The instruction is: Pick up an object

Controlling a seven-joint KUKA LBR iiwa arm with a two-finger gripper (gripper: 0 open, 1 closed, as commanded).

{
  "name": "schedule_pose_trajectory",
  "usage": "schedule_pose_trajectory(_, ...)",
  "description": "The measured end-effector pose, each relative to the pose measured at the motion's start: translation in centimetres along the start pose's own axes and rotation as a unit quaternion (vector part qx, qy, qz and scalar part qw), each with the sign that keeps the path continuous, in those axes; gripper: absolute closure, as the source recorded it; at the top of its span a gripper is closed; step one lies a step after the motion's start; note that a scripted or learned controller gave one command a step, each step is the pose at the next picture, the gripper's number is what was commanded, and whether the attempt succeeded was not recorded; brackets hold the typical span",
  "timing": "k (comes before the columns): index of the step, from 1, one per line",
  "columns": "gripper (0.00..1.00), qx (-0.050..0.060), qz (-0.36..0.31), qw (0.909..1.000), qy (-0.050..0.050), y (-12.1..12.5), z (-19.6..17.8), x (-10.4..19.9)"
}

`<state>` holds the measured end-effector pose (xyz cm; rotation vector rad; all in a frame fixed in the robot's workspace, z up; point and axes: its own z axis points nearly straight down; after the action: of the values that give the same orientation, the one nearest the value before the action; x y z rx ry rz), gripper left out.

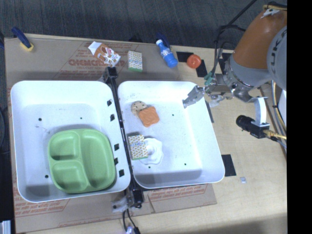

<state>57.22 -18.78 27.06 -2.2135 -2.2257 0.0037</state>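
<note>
My gripper (192,97) hangs over the far right corner of the right bin (195,152), with nothing seen between its fingers. In that bin lie an orange slab (148,116) with a small speckled cookie-like piece (138,106) at its far left side, and nearer the front a green-patterned packet (137,146) against a white lump (153,151). All of these sit to the left of the gripper and well apart from it. A green sectioned tray (80,160) rests in the left bin (29,106).
Behind the bins, on the cardboard, lie a blue bottle (167,54), an orange ball (194,60), a small green packet (135,61), a snack wrapper (104,54) and a blue clip (22,39). The right half of the right bin floor is bare.
</note>
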Motion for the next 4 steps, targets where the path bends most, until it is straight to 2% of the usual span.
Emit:
schedule_pose_trajectory(1,0.00,0.001,0.000,1.0000,0.001,-7.0,13.8,-1.9)
schedule_pose_trajectory(2,0.00,0.000,-0.001,1.0000,0.001,-9.6,18.0,0.6)
schedule_pose_trajectory(3,1.00,0.000,-0.004,1.0000,0.001,-9.5,16.9,0.6)
schedule_pose_trajectory(4,1.00,-0.003,0.000,1.0000,-0.001,-9.5,4.4,0.2)
